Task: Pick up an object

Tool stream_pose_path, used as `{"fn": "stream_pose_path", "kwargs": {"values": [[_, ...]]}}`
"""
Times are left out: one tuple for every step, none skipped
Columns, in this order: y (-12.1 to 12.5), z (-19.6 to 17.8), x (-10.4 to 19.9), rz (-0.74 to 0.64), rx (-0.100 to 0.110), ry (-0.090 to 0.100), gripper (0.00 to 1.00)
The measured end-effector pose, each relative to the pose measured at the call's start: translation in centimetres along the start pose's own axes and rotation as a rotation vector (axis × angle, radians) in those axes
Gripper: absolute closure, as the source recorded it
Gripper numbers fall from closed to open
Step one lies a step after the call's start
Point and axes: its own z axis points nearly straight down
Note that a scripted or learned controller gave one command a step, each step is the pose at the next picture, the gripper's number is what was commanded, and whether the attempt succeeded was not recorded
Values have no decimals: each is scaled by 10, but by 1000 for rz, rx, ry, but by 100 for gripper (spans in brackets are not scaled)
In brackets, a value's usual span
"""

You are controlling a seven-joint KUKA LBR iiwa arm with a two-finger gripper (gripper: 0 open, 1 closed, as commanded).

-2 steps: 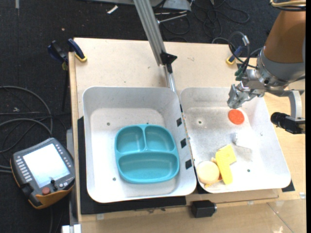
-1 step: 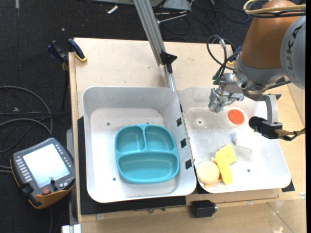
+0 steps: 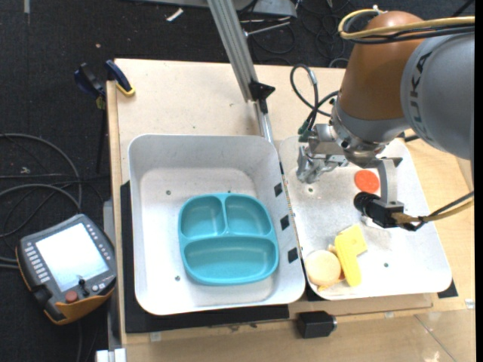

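Observation:
The right bin (image 3: 423, 270) holds an orange round piece (image 3: 367, 179), a yellow block (image 3: 350, 253) and a cream round object (image 3: 323, 268) touching the block's left side. My gripper (image 3: 309, 170) hangs over the bin's far left part, close to the wall between the bins. It is left of the orange piece and well above the yellow block in the image. Nothing shows in its grasp. A black fitting (image 3: 375, 208) on a cable hangs from the wrist between the orange piece and the yellow block.
The left bin (image 3: 151, 157) holds a teal divided plate (image 3: 226, 238). A slanted metal pole (image 3: 238, 44) ends at the bins' far edge. A blue and yellow clamp (image 3: 113, 78) sits at the bench's far left corner. A teach pendant (image 3: 68, 266) lies on the floor.

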Motion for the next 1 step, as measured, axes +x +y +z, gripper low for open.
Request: {"fn": "stream_pose_path", "kwargs": {"values": [[-20,2,43,0,0,0,100]]}}
